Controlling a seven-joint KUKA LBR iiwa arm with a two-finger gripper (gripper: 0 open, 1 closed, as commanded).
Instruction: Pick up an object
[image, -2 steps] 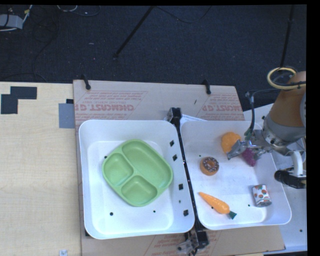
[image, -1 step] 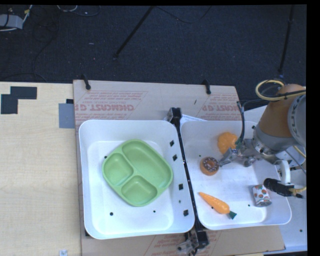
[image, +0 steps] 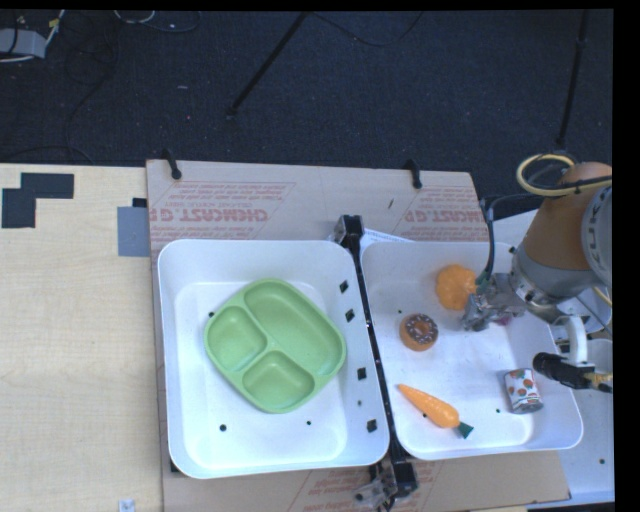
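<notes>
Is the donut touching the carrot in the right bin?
Apart. The camera view shows bare white bin floor between the donut and the carrot.

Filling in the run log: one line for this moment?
gripper low in right bin | beside orange ball | nothing seen held | donut, carrot, can untouched

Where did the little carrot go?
The orange toy carrot lies in the right white bin, near its front edge, just below the small round chocolate-frosted doughnut and left of the small printed can.
</notes>
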